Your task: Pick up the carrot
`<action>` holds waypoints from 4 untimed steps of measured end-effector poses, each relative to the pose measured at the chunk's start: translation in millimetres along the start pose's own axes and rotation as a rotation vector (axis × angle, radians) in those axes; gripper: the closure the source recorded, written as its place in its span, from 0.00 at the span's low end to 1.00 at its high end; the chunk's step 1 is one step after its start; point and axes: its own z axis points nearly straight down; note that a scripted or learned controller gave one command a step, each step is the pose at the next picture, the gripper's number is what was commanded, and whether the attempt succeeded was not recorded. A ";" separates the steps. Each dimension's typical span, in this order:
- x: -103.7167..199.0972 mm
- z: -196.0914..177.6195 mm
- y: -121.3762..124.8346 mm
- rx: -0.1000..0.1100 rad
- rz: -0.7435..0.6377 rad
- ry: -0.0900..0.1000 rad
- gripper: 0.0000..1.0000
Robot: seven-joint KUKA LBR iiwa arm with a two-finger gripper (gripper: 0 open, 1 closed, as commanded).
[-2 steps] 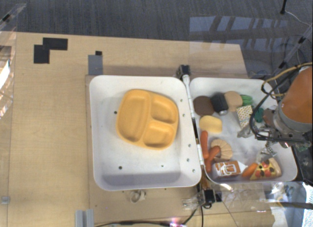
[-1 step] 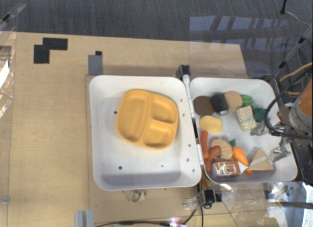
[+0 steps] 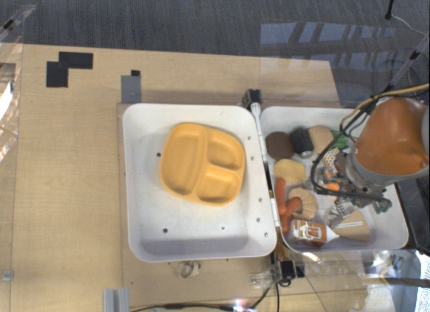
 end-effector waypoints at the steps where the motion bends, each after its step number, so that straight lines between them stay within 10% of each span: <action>1: -4.4 -13.6 -1.3 0.006 -0.004 -0.011 1.00; 2: -101.5 -98.0 39.5 -0.003 0.183 0.000 1.00; 3: -99.1 -96.0 37.5 -0.002 0.187 0.005 0.00; 4: -60.9 -16.9 26.4 0.001 0.268 -0.008 0.00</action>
